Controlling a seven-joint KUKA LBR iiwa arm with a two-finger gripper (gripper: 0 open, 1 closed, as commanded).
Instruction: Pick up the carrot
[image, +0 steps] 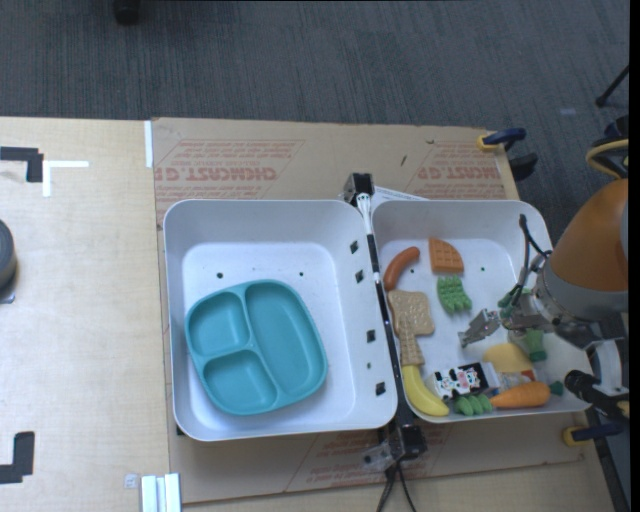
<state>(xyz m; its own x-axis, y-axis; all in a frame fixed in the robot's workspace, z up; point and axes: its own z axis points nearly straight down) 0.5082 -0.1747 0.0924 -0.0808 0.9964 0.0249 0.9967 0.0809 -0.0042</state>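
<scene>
Standing on a cardboard-covered table (240, 160) over grey carpet (300, 60), the left bin (180, 230) holds a teal divided plate (256, 346); the right bin (500, 225) holds the carrot (520, 396) at its near-right corner, below the gripper (480, 328), fingers spread.

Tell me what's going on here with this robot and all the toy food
A grey robot arm reaches in from the right over the right bin, which holds toy food. Its pincer hangs near the middle of that bin, beside a yellow block. The carrot it is meant to pick up lies at the bin's near edge, untouched, next to a banana. The left bin holds a teal divided plate.
</scene>
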